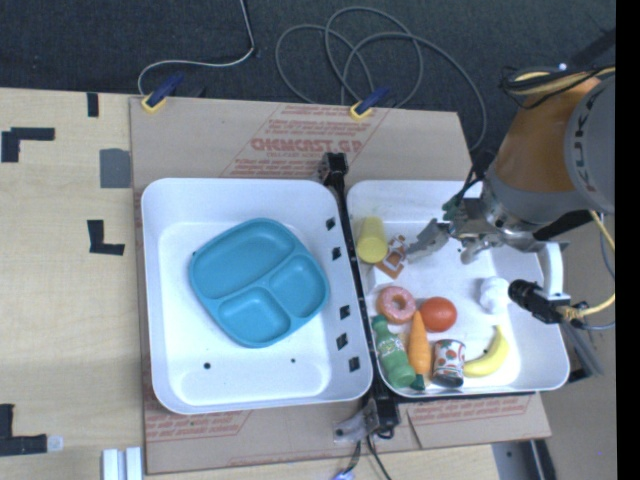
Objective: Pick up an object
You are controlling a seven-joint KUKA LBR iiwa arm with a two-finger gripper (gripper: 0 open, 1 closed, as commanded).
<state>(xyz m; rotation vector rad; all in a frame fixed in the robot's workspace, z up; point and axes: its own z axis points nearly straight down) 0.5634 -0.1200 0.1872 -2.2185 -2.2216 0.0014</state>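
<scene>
Hand point(448, 236) hovers over the right bin point(556, 368), fingers spread and empty, above bare floor near the yellow cup point(371, 238). Food clusters at the near end, leaving room to descend.

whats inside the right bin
The right bin holds a yellow cup, donut, tomato, carrot, can and banana. The arm covers its far right side.

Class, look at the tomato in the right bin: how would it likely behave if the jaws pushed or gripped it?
The tomato looks round and smooth, so it would probably roll or slip. The donut and carrot sit close beside it, so a push would likely nudge them too.
</scene>
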